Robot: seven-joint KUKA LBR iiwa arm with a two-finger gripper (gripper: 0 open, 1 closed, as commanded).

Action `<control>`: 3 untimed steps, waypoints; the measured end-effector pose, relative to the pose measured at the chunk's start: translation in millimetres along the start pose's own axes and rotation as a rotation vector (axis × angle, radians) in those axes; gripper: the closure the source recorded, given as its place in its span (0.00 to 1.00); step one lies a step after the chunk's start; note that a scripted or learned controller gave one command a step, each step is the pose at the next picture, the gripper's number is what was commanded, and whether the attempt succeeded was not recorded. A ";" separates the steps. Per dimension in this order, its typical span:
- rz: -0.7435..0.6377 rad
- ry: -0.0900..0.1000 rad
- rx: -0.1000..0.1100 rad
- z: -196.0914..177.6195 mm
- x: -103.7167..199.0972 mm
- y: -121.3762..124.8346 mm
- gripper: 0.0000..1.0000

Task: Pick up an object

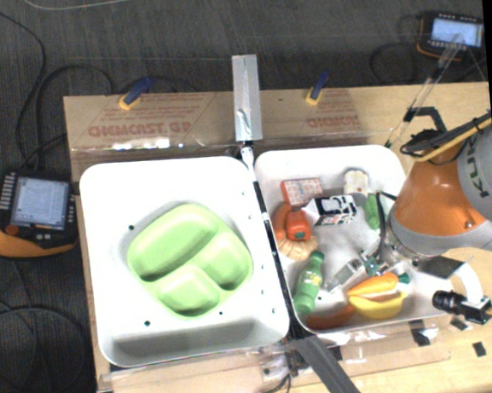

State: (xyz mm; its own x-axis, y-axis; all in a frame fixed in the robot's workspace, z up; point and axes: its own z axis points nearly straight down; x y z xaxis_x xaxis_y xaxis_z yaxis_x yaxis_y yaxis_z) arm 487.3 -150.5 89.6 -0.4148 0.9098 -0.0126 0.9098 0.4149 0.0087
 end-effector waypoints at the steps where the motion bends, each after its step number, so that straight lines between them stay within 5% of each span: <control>1: 0.164 0.015 0.012 -28.3 -2.7 -3.8 0.00; 2: 0.391 0.013 0.015 -21.5 -14.0 32.0 0.00; 3: 0.598 0.047 0.130 0.8 -41.2 129.0 0.00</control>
State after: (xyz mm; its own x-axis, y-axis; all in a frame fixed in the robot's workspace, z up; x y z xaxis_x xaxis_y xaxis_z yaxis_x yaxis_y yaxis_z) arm 621.7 -134.5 90.5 0.1704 0.9854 0.0010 0.9781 -0.1691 -0.1213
